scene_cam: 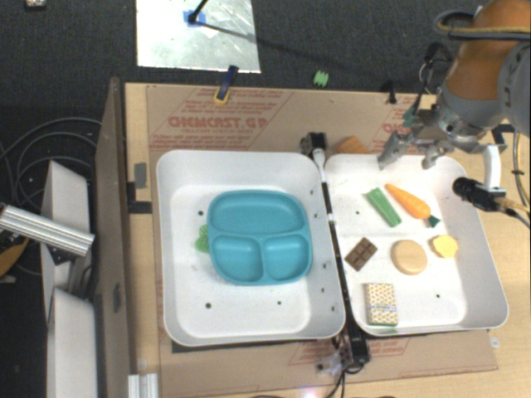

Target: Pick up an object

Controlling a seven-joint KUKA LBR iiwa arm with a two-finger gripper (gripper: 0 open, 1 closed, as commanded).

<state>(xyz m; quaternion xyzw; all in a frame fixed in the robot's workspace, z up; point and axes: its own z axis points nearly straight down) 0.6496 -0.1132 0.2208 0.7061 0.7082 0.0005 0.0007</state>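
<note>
The tool (409,154) hangs open above the right bin's (485,284) far edge.

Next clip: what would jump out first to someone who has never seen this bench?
The big blue divided tray lying in the left bin draws the eye first. Next come the small items scattered in the right bin: an orange carrot beside a green stick, a brown block, a tan disc, a yellow piece and a patterned box. The gripper hangs open over that bin's far edge, holding nothing.
</note>
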